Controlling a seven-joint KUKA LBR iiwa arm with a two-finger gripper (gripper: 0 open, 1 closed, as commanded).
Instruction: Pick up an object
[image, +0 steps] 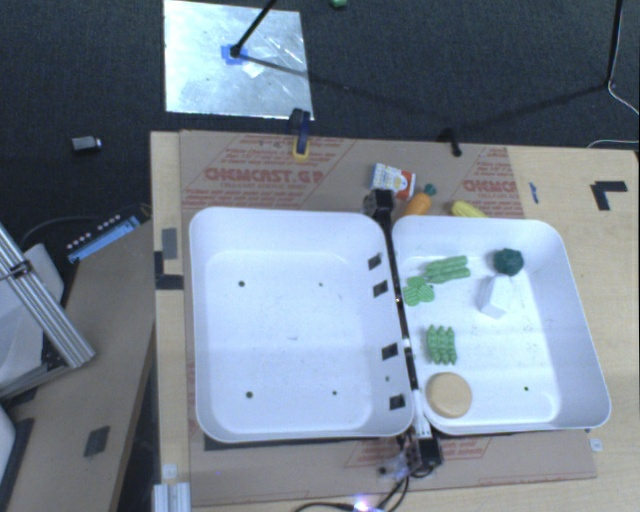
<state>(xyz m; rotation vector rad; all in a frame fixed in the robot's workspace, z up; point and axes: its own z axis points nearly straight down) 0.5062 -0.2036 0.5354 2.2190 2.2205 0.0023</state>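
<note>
Opening step of the pick, judged from the layout: nothing lifted yet, all candidate objects lying loose in the right bin (560, 395). Gripper state: cannot tell.

Contents of the right bin, from far edge to near edge:
- dark green rounded lump (508, 262), bumpy surface, near the far right corner;
- long green ribbed piece (447, 269), lying crosswise, just beside a small green lobed piece (418, 292) close to the central divider;
- white angular block (492, 297), smooth and faceted, low in contrast against the bin floor, just below the dark lump;
- short green ribbed piece (441, 344), apart from its neighbours;
- tan flat disc (449, 394), smooth and round, near the front left corner, close to the wall.

Left bin (215, 300): smooth white moulded plastic with small dark dots on the floor.

Beyond the far rim, on the cardboard sheet (250, 170): an orange carrot-like piece (419, 203), a yellow piece (466, 210) and a small white-and-red packet (392, 180).

Next move, as a judgement: descent from the right over one well-separated object. Short ribbed piece probably the easiest, with free space on all sides; disc likely awkward, being flat and close to the wall; white block hard to tell from the floor.
</note>
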